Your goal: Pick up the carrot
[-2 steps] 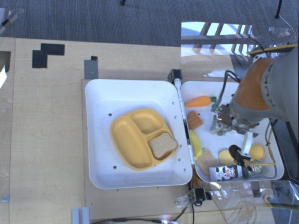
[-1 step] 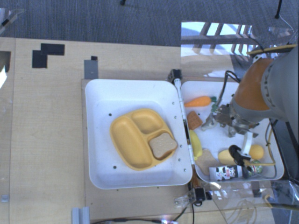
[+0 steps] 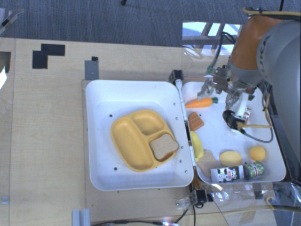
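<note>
Orange carrot (image 3: 199, 103) with green tip, yellow divided plate (image 3: 134, 145), white bins (image 3: 96, 140)

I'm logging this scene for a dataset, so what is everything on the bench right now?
left bin: 1, white, left half of bench
right bin: 1, white, beside it
plate: 1, yellow, divided, in left bin
bread slice: 1, tan, in the plate's right compartment
carrot: 1, orange, top left of right bin
cracker: 1, brown, below the carrot
banana: 1, yellow, right bin's left wall
lemons: 2, yellow, lower right bin
can: 1, white and green, lying along the bottom wall
arm: 1, grey and orange, from right
claw: 1, above the carrot's right end
</note>
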`<state>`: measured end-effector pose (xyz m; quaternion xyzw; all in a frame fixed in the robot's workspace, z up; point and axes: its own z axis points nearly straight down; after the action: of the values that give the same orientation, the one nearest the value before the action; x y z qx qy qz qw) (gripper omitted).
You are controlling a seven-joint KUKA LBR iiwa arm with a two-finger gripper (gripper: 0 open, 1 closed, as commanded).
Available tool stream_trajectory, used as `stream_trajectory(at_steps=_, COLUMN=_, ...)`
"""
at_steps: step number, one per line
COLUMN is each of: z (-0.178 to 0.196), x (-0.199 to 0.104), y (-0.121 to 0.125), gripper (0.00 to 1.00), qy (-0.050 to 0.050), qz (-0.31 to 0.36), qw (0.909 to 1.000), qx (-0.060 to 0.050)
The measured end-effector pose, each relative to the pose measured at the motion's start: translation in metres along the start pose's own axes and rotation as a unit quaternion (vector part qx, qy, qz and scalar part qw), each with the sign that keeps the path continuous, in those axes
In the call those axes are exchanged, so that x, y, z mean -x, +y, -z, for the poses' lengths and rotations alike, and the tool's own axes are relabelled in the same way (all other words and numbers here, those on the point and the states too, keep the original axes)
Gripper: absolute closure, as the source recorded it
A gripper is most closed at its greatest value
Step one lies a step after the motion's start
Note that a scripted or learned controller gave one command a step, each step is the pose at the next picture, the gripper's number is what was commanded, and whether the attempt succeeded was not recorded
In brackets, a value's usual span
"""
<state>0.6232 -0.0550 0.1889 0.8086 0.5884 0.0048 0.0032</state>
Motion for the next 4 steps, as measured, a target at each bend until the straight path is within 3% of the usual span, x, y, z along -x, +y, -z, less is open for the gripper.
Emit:
stream_trajectory(at_steps=1, z=-0.098, x=0.045, y=0.015, gripper=0.0, qy=-0.002, qz=0.062, qw=0.998, qx=-0.005)
stream_trajectory(at_steps=2, z=-0.104, x=0.033, y=0.04, gripper=0.0, qy=-0.004, qz=-0.05, qw=0.9987, qx=-0.013)
stream_trajectory(at_steps=3, z=-0.092, x=0.03, y=0.043, gripper=1.0, qy=-0.002, qz=-0.045, qw=0.999, qx=-0.005)
stream_trajectory(at_steps=4, z=-0.092, x=0.029, y=0.043, gripper=0.0, qy=-0.002, qz=-0.044, qw=0.999, qx=-0.005)
